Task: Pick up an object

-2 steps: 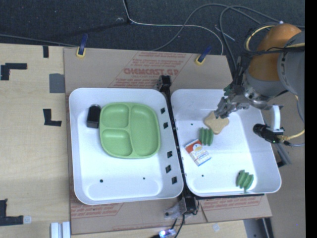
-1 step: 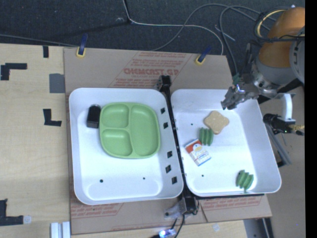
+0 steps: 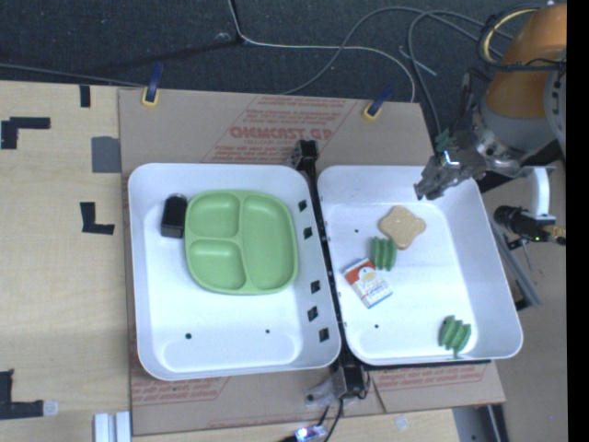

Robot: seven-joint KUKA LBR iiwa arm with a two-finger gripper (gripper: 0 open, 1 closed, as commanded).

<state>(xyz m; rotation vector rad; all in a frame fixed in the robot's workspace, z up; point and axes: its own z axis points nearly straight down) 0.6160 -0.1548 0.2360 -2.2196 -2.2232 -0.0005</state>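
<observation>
End effector [image 3: 431, 188] hangs over the right bin's [image 3: 497, 274] upper rim, up and right of the toast [image 3: 402, 226]; I cannot tell its opening, and nothing shows in its grip. You should bring it down-left, centre it over the toast, and descend squarely, clear of the green piece [image 3: 383, 252] just below the toast.

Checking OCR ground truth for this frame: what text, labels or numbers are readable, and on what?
"CHEMCAST GP", red print on the brown board behind the bins; reads upside down from this camera, last letters uncertain.
Smaller red lines around that print: too blurred to read.
Red print on the board's near edge, below the left bin: too blurred to read.
Small red and white packet in the right bin: has printing, too small to read.
</observation>
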